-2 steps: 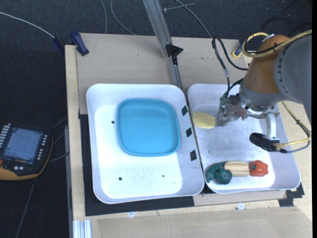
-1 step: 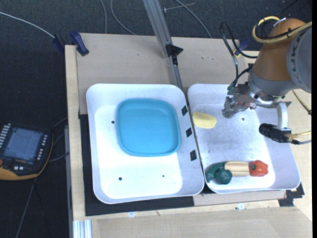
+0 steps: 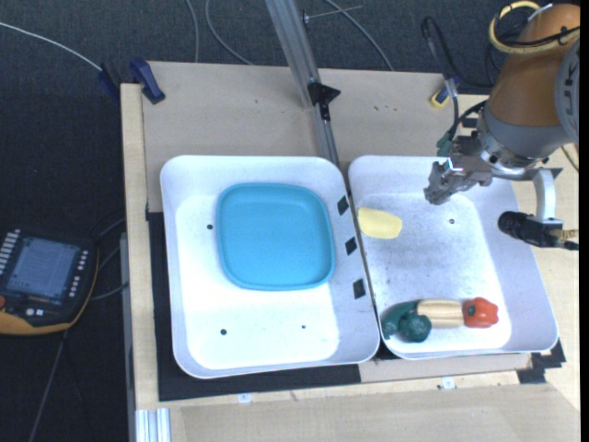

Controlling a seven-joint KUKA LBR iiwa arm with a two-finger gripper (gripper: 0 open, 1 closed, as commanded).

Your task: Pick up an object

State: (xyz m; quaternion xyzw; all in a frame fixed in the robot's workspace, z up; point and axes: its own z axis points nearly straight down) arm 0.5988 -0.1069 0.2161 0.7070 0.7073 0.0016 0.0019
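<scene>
The hand (image 3: 441, 184) hangs over the right bin (image 3: 515, 288); whether it is open or closed cannot be told. A yellow object (image 3: 379, 223) lies just beside it, toward the blue plate (image 3: 274, 236). A green, tan and red toy (image 3: 440, 316) lies well apart at the bin's near edge.

Bright, even overhead light; sharp over most of the view.
White bins (image 3: 267, 178) verge on glare along their rims; soft, short shadows under the blue plate (image 3: 276, 236) and the small objects near right. Dark floor loses detail. Arm (image 3: 534, 72) at far right slightly blurred; fine grain throughout.
</scene>
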